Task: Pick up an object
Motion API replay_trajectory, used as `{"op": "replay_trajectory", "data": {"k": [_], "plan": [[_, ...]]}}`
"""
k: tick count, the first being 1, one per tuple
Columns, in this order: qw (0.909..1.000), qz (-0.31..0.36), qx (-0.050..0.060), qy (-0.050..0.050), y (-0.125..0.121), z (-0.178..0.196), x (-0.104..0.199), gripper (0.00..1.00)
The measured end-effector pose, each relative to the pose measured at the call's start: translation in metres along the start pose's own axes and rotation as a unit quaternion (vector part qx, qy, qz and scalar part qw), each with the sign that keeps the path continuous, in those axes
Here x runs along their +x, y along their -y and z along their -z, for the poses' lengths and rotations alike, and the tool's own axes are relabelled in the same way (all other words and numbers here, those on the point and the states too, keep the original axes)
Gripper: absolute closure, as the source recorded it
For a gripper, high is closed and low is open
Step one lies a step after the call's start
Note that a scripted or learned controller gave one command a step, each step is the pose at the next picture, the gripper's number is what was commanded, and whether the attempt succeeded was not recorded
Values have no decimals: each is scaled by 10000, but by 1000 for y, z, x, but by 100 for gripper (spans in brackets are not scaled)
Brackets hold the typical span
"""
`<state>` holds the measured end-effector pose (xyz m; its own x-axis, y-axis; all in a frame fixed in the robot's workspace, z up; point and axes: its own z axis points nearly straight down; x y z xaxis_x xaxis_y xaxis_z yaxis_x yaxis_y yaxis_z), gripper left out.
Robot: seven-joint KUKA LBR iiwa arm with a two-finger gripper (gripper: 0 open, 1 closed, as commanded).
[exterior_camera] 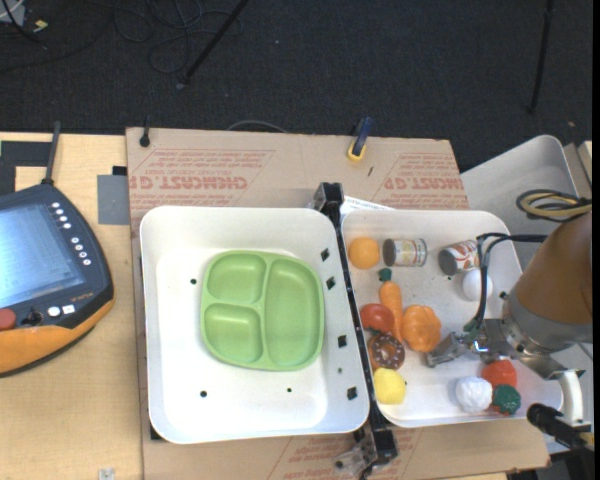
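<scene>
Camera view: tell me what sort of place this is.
Most likely a robotics lab's pick-testing bench. A robot arm reaches over two white bins, one holding toy food and small cans, and a teach pendant lies on the bench's left.

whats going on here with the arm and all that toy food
A robot arm reaches in from the right over the right bin, which holds a jumble of toy food and small cans. Its gripper is low in that bin, beside the orange piece and the donut, with nothing visibly held. The left bin holds a green divided plate.
</scene>
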<state>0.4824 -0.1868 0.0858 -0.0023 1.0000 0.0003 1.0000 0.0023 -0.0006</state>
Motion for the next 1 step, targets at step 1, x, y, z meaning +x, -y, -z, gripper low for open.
{"op": "replay_trajectory", "data": {"k": [1], "plan": [[10000, -32, -3, -3, 0, 13, -3, 100]]}}
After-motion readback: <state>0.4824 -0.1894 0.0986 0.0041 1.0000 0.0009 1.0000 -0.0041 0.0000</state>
